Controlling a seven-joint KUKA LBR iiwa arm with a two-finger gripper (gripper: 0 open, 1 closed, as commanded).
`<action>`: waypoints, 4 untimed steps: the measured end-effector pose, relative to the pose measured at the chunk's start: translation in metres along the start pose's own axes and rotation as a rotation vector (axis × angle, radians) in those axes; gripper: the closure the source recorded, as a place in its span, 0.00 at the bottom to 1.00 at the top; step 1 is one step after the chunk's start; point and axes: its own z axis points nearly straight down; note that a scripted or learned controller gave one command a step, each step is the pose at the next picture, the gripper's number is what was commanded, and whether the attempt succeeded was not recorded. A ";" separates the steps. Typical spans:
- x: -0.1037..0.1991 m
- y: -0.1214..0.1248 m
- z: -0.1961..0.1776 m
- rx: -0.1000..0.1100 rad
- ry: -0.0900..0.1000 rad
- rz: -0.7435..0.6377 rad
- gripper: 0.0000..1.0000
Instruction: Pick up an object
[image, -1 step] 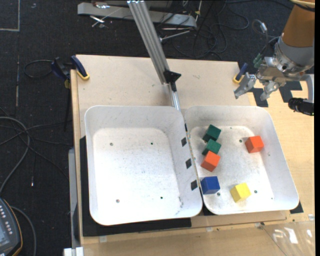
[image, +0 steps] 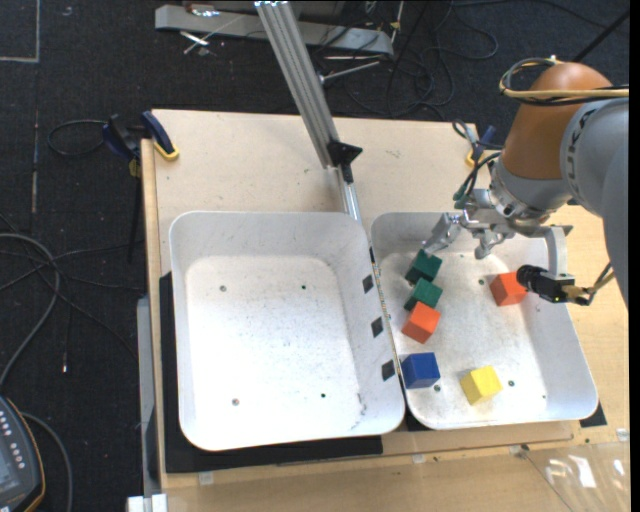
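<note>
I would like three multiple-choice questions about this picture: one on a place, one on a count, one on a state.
1. Where does the yellow cube lie?
A. in the left bin
B. in the right bin
C. on the bare bench

2. How many green cubes are in the right bin?
A. one
B. two
C. four

3. How does the gripper stand to the cubes?
A. above the bin, carrying none
B. carrying the blue cube
C. carrying the yellow cube

Answers:
1 B, it rests near the right bin's front edge.
2 B, one green cube and another just below it.
3 A, the blue cube and every other cube lie on the bin floor.
</note>
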 end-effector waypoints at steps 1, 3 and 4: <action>0.034 -0.027 0.062 -0.006 0.001 -0.003 0.00; 0.032 -0.064 0.050 -0.010 -0.002 0.002 1.00; 0.026 -0.075 0.057 -0.015 -0.001 0.001 1.00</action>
